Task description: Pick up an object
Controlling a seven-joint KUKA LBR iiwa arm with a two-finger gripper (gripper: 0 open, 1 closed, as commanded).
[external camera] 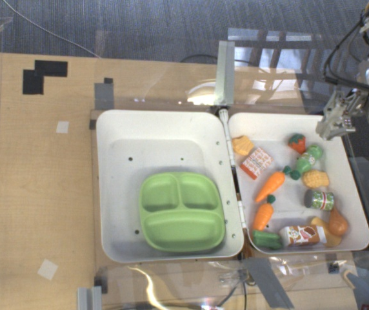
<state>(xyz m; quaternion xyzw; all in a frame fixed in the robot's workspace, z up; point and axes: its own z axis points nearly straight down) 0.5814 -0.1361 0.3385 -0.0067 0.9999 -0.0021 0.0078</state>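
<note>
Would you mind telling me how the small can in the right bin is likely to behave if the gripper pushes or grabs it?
The can lies on its side, so a push would probably roll it. Its round wall may slip between fingers unless gripped across the middle. It looks like a toy, so likely light and stiff. The corn close by might block it.

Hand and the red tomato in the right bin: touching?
Apart. The camera view shows the hand over the bin's far right rim, with bare white floor between it and the tomato.
</note>
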